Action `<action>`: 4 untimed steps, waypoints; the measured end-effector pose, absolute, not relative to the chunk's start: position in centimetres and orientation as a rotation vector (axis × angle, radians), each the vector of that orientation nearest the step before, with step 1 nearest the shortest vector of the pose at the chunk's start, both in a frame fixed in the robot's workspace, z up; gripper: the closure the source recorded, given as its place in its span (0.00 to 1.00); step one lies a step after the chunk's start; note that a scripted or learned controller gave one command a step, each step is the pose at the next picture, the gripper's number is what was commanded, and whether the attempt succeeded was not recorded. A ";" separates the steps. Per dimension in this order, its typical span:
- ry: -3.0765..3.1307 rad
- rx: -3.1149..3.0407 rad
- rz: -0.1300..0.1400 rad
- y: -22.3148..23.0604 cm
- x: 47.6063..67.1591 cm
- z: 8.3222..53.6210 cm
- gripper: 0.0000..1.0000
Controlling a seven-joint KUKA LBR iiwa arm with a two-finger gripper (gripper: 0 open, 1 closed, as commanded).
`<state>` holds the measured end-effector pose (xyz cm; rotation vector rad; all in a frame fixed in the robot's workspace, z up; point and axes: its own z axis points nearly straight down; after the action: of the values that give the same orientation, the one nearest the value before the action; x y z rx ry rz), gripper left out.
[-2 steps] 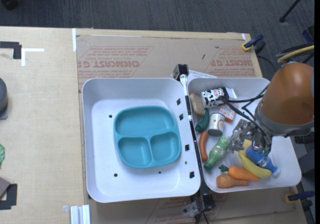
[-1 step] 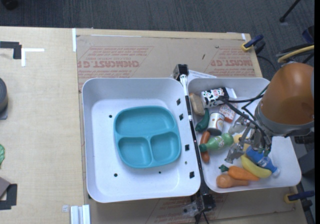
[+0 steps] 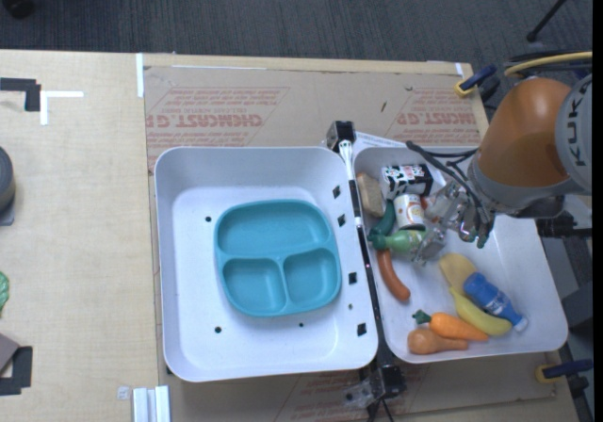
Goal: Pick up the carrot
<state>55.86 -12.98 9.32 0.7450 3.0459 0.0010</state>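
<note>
Reaching the carrot (image 3: 459,326) at the right bin's (image 3: 546,269) near edge means bringing the tool (image 3: 443,234), whose grip state I cannot tell, nearer, avoiding the banana (image 3: 471,302).

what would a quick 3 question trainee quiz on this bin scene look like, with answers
1. True or false: the carrot lies in the same bin as the teal divided plate.
2. Which thing touches the yellow banana? A) the hot dog B) the blue bottle C) the plate
3. Fill in: the gripper is over the ____ bin, near the small can.

Key
1. False. The carrot is in the right bin, at its near edge; the plate is in the left bin.
2. B. The bottle rests on the banana.
3. right
</note>
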 end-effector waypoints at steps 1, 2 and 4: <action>3.066 0.669 0.000 -13.3 48.8 9.2 0.00; 3.014 0.876 0.002 -10.2 48.0 9.2 0.00; 2.998 0.940 0.000 -9.3 49.8 9.1 0.00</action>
<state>49.79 -9.35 9.11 0.9403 2.9978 -0.0005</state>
